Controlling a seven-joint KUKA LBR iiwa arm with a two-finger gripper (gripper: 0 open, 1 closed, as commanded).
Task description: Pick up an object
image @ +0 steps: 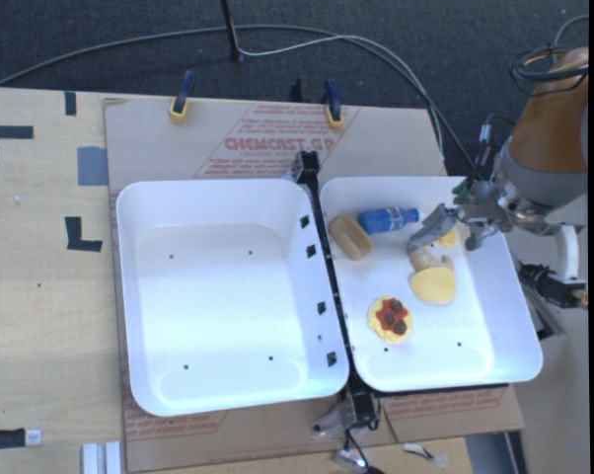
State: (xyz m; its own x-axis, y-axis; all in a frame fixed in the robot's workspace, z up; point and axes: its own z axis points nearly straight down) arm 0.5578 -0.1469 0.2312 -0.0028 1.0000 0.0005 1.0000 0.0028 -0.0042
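Observation:
The right bin holds a blue bottle, a tan block, a round yellow piece, a pale small object and a yellow disc with red and dark dots. My gripper hangs over the bin's right part, just above the pale object and right of the bottle. Its two fingers are spread apart, with nothing between them.
The left bin lies beside the right one, with a black divider of clips between them. Both sit on a cardboard sheet clamped at the back. A cable runs across the dark floor behind.

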